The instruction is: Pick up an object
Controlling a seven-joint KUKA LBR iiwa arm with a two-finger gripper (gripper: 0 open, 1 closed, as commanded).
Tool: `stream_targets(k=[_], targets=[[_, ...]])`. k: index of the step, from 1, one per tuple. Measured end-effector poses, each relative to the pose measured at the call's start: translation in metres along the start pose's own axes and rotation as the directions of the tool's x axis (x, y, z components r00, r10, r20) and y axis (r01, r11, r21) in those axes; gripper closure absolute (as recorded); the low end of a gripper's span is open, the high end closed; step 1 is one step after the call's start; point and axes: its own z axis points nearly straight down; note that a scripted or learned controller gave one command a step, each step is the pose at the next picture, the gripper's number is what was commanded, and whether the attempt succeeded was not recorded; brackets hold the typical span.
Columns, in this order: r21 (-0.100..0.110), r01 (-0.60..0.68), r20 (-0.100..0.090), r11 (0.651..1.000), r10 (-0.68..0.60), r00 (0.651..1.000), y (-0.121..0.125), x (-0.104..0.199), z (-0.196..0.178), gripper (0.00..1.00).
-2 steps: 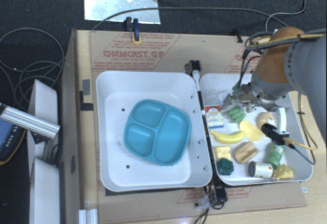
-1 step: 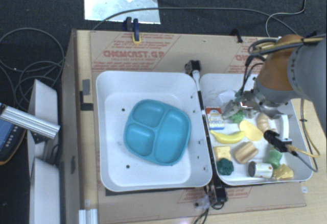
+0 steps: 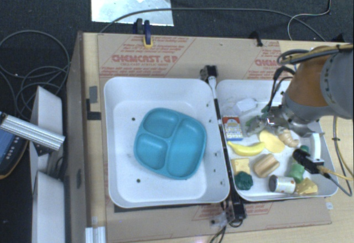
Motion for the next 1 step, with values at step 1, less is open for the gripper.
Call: stream_targets(k=[1], targets=[[0.000, -0.001, 0.001, 1.000, 0.001, 1.000, -0.0464, -0.0505, 0.0000, 0.00]])
